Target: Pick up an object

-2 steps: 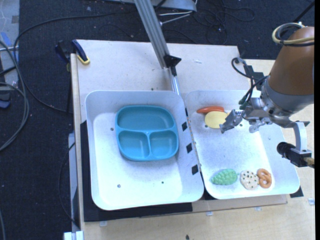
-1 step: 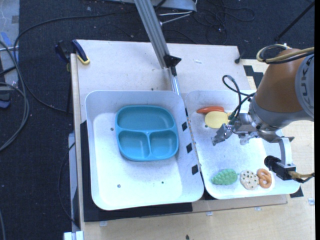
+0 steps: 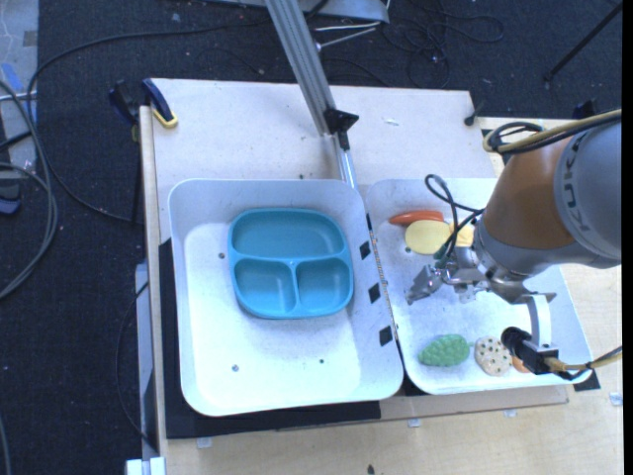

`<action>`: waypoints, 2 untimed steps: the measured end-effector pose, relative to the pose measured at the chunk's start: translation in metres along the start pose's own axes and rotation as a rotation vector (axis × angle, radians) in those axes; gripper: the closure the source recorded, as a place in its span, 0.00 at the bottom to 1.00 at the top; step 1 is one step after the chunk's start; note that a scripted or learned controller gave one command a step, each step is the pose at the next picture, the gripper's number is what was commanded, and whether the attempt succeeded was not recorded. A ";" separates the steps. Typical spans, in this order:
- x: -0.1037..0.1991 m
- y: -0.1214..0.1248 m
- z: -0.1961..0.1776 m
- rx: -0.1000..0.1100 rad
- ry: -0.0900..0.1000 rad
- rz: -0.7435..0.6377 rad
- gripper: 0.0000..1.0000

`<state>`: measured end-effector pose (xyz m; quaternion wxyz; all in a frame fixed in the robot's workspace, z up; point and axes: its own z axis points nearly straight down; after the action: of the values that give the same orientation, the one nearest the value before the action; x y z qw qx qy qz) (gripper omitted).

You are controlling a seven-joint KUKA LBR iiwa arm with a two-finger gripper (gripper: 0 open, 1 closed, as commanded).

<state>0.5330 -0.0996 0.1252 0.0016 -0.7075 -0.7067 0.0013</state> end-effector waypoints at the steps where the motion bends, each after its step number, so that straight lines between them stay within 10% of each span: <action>1: 0.000 0.001 0.033 -0.006 -0.001 0.000 0.00; 2: -0.001 0.003 0.020 -0.012 -0.003 0.002 1.00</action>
<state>0.5354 -0.1006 0.1053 -0.0038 -0.7081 -0.7061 -0.0016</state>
